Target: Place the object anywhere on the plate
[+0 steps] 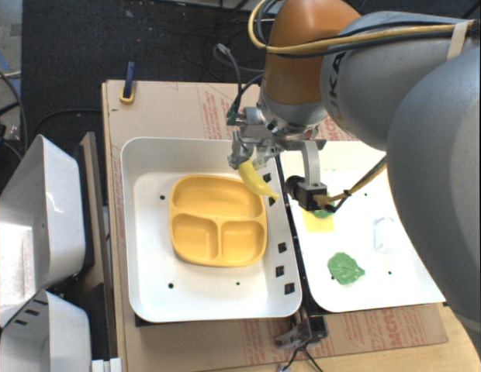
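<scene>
- Yellow plastic banana [256, 180] hangs pinched between the fingers of the gripper [248, 160], just over the plate's [217, 219] far right corner.
- To do this well, I judge it should ease a little further over the plate, then let go low so the banana cannot roll off.
- Left bin [147, 231] holds the three-compartment yellow plate.
- Right bin [396, 262], beside the plate, holds a green lump [345, 268] and a yellow-green block [320, 219].
</scene>
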Controlling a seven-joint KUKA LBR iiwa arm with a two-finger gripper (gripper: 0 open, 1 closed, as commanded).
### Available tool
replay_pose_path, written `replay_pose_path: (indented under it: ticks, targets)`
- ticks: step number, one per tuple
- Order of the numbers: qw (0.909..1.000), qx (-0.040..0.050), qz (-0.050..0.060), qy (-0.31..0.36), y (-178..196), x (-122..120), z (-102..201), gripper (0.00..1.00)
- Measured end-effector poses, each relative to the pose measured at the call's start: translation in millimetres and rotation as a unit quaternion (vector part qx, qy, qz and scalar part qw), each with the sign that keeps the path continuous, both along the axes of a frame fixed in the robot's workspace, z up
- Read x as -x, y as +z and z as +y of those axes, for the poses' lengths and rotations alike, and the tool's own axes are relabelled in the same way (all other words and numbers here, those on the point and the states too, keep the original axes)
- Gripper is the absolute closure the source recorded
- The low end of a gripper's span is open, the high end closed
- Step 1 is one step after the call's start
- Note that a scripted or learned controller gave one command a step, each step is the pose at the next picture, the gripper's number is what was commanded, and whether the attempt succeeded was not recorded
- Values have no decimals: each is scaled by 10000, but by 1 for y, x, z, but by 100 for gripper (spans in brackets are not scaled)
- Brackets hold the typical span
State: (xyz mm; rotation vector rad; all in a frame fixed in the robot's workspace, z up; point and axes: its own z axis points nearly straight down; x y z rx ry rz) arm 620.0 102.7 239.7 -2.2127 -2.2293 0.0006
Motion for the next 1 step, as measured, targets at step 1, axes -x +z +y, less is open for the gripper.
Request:
replay_pose_path:
  ticks: [1]
  targets:
    - [10000, 4, -1, -22, 0, 0, -3, 0]
